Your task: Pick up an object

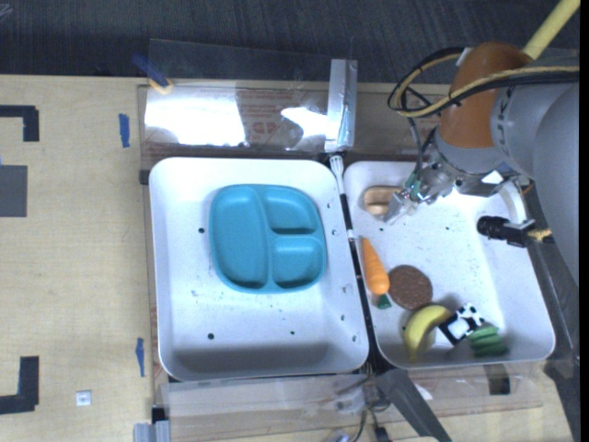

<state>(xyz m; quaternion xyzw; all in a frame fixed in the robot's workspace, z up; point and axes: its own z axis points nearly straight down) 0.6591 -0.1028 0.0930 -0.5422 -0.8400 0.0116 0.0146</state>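
Tan bread roll [375, 200] — gripper [402, 204] beside it, right bin's [538, 288] top-left corner.

The arm [538, 127] is showing as a bulky, rounded grey casing with a smooth, slightly glossy surface that is catching pale highlights along its curves. Above the wrist an orange band [479, 99] is wrapping the body, its colour shading from bright orange to a duller brown. Black cables [419, 86], edged with yellow, are looping out beside the band in wide curves. Below the band the wrist is narrowing into a small metallic gripper [405, 201] of silver-grey parts with a hint of green, too small and blurred to resolve further. A dark fitting with a short black stub [502, 229] is sticking out from the casing.
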